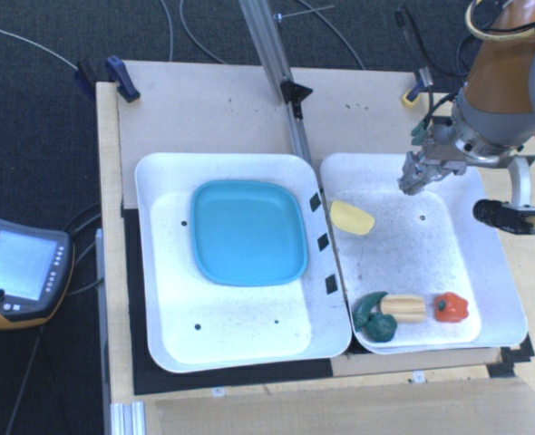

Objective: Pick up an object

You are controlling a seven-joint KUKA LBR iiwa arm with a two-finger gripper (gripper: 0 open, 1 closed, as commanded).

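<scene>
**Gripper hangs over the right bin, objects lie below it**

Camera view: the grey arm (508,62) reaches in from the right, and its gripper (414,181) hangs above the upper part of the right bin (490,243). Nothing shows between the fingers, and whether they are open or closed I cannot tell. A pale yellow piece (351,217) lies near the right bin's left wall, apart from the gripper. Along the bin's near edge sit a green vegetable (374,317), a tan roll (403,308) touching it, and a red pepper (450,307) just beside. The left bin (163,243) holds a blue tray (249,232). A handheld pendant (18,272) rests on the floor at left.
</scene>
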